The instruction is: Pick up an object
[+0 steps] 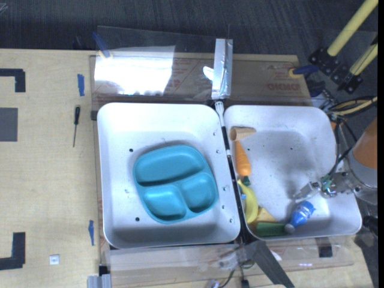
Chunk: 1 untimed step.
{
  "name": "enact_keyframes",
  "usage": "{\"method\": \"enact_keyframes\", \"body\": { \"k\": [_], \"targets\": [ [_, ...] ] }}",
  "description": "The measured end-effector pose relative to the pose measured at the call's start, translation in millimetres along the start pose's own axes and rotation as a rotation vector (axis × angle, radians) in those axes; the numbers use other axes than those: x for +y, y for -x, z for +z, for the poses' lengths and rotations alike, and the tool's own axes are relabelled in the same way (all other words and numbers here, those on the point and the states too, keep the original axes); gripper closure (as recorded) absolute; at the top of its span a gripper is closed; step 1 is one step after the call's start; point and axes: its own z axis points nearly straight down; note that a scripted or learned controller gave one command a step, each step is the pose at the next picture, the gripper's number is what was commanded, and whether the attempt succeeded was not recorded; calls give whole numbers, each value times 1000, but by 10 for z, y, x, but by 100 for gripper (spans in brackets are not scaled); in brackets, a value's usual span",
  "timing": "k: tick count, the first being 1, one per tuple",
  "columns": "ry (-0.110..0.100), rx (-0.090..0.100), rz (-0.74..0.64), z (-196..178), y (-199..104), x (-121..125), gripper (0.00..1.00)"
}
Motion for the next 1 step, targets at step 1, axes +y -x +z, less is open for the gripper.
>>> {"method": "enact_keyframes", "body": {
  "k": [1],
  "targets": [
    [0, -18, 169, -190, -354, 10, 0]
  ]
}}
